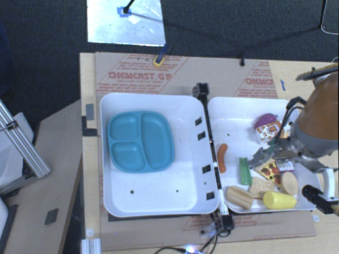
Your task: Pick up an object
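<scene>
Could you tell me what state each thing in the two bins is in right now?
Blue divided plate: flat in the left bin, nothing on it.
Orange sausage: lying loose in the right bin, near the divider.
Green piece: lying flat.
Bread roll: lying by the front wall.
Yellow piece: on its side.
Purple-topped box: standing beside the arm.
Gripper: low over the toy pile, nothing seen held.

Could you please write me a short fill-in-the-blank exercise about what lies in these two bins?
1. The blue divided tray lies in the ____ bin.
2. The sausage in the right bin is ____ in colour.
3. The gripper hangs over the ____ bin.
4. The tray has ____ compartments.

Missing words: left; orange; right; three
</scene>
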You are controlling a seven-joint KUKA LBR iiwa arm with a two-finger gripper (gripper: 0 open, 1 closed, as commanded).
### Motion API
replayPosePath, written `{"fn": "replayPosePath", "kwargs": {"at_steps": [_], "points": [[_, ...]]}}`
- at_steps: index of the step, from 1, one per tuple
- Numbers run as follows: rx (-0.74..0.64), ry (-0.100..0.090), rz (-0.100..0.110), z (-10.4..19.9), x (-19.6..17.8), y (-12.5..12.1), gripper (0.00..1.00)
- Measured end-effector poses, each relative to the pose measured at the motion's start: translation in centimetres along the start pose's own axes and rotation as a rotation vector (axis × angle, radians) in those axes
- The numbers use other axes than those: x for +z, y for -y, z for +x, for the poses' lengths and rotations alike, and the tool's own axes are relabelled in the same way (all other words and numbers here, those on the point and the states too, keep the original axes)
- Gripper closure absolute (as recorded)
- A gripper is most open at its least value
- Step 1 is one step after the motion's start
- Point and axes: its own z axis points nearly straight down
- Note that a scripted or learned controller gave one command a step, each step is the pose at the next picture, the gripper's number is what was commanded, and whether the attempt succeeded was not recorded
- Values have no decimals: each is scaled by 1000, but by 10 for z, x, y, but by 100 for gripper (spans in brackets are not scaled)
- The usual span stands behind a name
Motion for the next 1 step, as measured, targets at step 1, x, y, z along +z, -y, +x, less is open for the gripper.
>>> {"fn": "replayPosePath", "kwargs": {"at_steps": [1], "points": [[-2,2,-11,0,-5,-3,0]]}}
